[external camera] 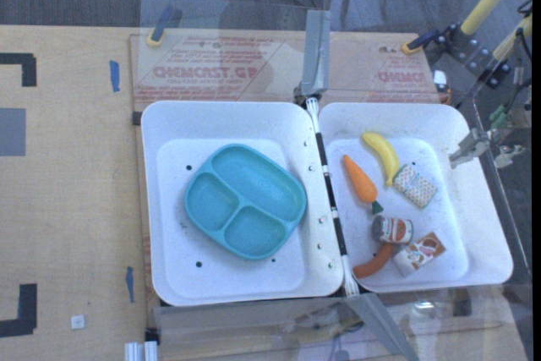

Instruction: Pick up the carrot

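Observation:
The carrot is orange with a small green stem end pointing to the lower right. It lies in the left part of the right bin, close to the divider between the bins. A yellow banana lies just to its upper right, a small gap apart. Nothing covers the carrot.
Also in the right bin are a patterned packet, a small can, a reddish sausage and a small carton. The left bin holds a blue divided plate. A yellow pole and clamps stand at the upper right.

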Motion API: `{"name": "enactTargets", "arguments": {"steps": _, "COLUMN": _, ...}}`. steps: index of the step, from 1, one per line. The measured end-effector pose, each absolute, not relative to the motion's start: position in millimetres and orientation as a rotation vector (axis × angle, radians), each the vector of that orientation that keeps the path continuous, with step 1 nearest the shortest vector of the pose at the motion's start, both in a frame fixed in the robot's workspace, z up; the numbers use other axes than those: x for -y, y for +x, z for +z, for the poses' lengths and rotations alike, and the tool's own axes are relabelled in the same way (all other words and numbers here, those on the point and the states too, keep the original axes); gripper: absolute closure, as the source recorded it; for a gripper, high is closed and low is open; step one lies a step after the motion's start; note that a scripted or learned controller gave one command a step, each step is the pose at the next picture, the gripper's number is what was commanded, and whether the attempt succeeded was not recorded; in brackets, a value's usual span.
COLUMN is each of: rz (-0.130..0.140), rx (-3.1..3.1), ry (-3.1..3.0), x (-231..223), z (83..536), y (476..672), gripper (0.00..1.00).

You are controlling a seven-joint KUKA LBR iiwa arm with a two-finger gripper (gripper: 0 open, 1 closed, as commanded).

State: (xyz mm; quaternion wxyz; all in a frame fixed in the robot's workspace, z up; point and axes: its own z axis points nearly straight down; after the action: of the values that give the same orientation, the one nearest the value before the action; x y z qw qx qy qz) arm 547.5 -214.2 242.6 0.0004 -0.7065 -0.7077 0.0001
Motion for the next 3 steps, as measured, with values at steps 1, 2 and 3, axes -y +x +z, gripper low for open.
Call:
{"name": "enactTargets", "arguments": {"steps": 1, "rz": -0.001, "rx": 2.221, "ry": -2.226, "x": 159, "z": 207, "y": 607.1, "gripper": 0.0}}
{"name": "enactTargets", "arguments": {"steps": 2, "rz": 0.001, "rx": 2.406, "ry": -2.018, "x": 89, "z": 168, "y": 626.1, "gripper": 0.0}}
{"name": "enactTargets", "arguments": {"steps": 3, "rz": -0.016, "rx": 2.361, "ry": -2.096, "x": 97, "z": 93, "y": 579.8, "gripper": 0.0}}
